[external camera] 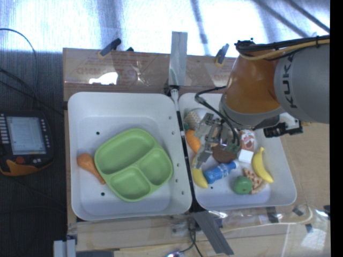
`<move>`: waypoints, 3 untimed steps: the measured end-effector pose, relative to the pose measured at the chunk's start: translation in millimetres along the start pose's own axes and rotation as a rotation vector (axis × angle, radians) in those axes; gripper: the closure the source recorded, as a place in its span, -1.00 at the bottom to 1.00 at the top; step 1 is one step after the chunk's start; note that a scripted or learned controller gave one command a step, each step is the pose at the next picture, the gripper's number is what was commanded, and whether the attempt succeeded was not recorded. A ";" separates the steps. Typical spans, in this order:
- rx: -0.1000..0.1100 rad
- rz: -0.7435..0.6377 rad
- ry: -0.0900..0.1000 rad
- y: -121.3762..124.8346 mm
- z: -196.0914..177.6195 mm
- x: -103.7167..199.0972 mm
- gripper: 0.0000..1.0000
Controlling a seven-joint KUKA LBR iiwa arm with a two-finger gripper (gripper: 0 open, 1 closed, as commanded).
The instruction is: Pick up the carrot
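Observation:
The carrot (192, 140) is a short orange piece in the right bin (278, 197), lying against its left wall near the divider. My gripper (206, 150) hangs low over the bin, just to the right of the carrot and close beside it. The gripper's grey body and the arm's orange wrist band (252, 87) cover the bin's middle and back. I see nothing held by the gripper.
Around the gripper lie a yellow piece (199, 178), a blue bottle (219, 172), a brown lump (224, 154), a green fruit (242, 185), a banana (261, 165) and a pale ball (192, 118). The left bin (80, 111) holds a green divided plate (134, 165) and an orange drumstick-shaped toy (89, 166).

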State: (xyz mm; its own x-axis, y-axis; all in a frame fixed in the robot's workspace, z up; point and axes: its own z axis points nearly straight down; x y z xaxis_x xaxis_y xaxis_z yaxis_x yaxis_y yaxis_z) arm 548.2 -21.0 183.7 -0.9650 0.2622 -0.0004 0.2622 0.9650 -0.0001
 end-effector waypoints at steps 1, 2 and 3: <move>0.000 -0.001 -0.002 1.0 -9.5 -0.6 1.00; -0.002 -0.127 -0.012 16.2 -145.6 23.4 1.00; -0.004 -0.091 -0.011 53.4 -300.3 12.0 1.00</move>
State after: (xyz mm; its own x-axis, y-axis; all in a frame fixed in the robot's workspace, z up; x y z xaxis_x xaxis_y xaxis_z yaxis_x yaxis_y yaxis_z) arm 550.4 33.8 484.0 -0.9848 0.1731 -0.0112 0.1730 0.9849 0.0028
